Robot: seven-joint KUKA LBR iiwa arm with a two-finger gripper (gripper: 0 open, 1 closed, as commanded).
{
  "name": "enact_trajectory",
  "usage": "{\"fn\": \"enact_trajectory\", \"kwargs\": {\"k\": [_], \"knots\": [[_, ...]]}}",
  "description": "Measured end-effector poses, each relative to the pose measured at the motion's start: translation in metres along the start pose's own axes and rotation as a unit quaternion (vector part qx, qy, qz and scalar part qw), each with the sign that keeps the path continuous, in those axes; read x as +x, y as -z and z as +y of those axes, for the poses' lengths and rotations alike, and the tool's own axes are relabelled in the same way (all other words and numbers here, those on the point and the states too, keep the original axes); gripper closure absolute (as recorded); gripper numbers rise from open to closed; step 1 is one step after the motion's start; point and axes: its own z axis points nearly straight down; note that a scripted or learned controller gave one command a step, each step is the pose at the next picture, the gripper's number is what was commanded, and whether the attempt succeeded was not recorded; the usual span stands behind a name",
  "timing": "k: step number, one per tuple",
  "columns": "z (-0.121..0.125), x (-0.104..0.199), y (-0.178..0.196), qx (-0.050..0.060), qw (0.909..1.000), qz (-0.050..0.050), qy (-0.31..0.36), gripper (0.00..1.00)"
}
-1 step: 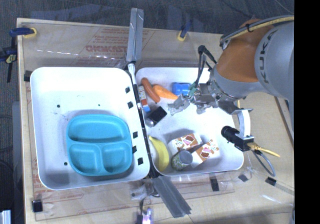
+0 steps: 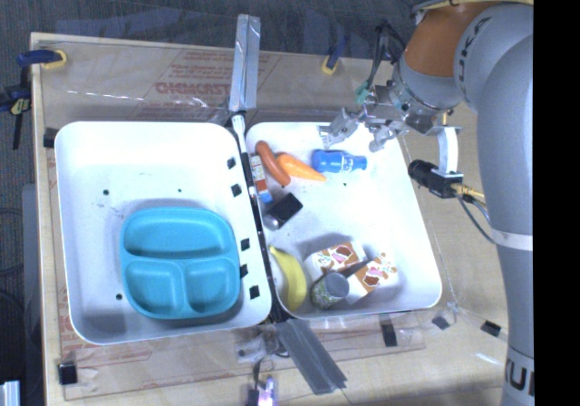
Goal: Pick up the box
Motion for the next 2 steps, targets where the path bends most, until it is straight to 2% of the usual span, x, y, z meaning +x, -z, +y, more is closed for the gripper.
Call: {"fn": "enact_trajectory", "kwargs": {"k": [1, 2], "knots": [[0.011, -0.002, 0.020, 0.000, 0.9997, 0.000, -0.022, 0.00], [-0.006, 0.050, -0.113, 0.002, 0.9639, 0.001, -0.266, 0.00]]}}
